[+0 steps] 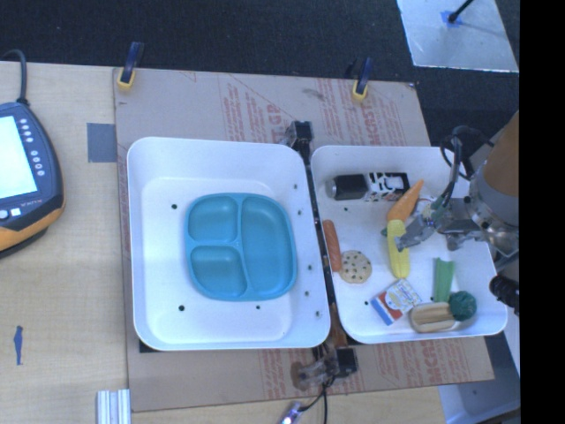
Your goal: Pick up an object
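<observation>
- Closest to me in the right bin (494,325) I see a tan bread roll (431,316). It looks smooth and fat, and it touches a bumpy green broccoli (462,305).
- Just left of the roll lies a small flat packet (397,297) in white, red and blue.
- A flat green stick (442,278) lies above the roll.
- A round tan cookie (356,266) with dark dots sits by the bin's left wall. A long, thin, red-brown sausage (331,244) is beside it.
- In the middle is a yellow banana (397,247). It is short, curved and shiny like plastic.
- The claw (422,228) is low over the bin, just right of the banana's top end. I cannot tell if it is spread or pressed together, and I see nothing held in it.
- An orange carrot (404,203) lies slanted just above the banana, and its low end comes close to it.
- Farther back lies a black and white box (366,185) on its side.
- The left bin (146,237) holds a blue plate (240,246) with three parts and round corners.
- Both bins sit on brown cardboard (221,113). Two blue clamps (130,64) pinch its far edge.
- A grey hand screen (22,175) rests on the wood at far left.
</observation>
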